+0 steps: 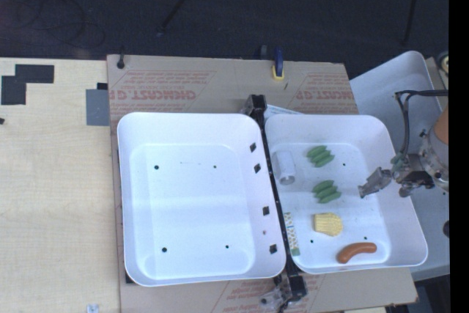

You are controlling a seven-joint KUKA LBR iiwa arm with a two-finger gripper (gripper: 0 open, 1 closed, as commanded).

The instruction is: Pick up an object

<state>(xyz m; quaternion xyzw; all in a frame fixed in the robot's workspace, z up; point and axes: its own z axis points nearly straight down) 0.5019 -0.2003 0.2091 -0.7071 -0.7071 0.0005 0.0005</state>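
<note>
Your claw [382, 185] hangs at the right bin's [381, 130] three o'clock rim, fingers spread and grasping nothing. At nine o'clock from it lie two green pieces [319, 155], one silver can [285, 167], one corn cob [327, 224] and one sausage [357, 252].

Grey metal fingers [375, 182], black cable, orange band.

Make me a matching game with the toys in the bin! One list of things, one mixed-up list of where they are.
Things:
1. orange sausage-shaped toy
2. yellow corn-like toy
3. small grey metal can
4. upper green ribbed toy

Places in the right bin:
A. beside the divider, on the bin's left side
B. nearest the bin's front edge
C. farthest back of the toys
D. just below the lower green ribbed toy

Pairs: 1-B, 2-D, 3-A, 4-C
</note>
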